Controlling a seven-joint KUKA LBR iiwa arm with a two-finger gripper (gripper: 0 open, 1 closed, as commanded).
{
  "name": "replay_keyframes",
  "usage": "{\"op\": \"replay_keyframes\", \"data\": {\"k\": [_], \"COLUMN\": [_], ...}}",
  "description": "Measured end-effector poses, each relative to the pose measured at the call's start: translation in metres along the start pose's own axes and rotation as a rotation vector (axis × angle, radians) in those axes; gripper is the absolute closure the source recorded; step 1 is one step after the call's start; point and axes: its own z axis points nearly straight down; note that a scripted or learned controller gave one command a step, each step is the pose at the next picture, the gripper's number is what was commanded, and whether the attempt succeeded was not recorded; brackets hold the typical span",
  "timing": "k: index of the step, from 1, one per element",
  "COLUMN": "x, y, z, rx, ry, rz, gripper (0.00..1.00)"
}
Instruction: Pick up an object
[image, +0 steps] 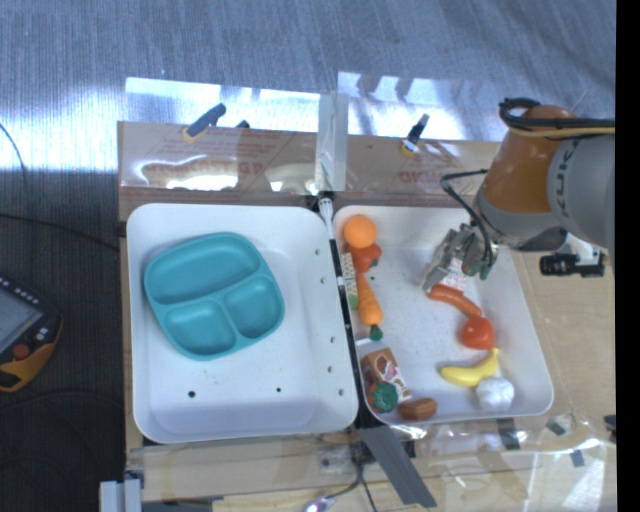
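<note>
My gripper (452, 268) hangs low in the right bin (527, 330), near its upper middle, with the arm reaching in from the right. Just below it lies a long red pepper (452, 297), and a red tomato (478, 331) sits a little further down. A yellow banana (469, 372) and a white ball (493, 392) rest near the bin's front right corner. Along the left wall are an orange (359, 232), a small red piece (368, 256) and a carrot (368, 300).
A printed packet (381, 376) and a brown oval piece (418, 408) lie at the right bin's front left. The left bin (200, 400) holds a teal divided tray (212, 294). A raised divider (338, 290) runs between the two bins.
</note>
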Motion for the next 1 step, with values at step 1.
{"op": "replay_keyframes", "data": {"k": [1], "x": [0.0472], "y": [0.0248], "z": [-0.1090], "rx": [0.005], "ry": [0.014], "rz": [0.170], "gripper": [1.00]}}
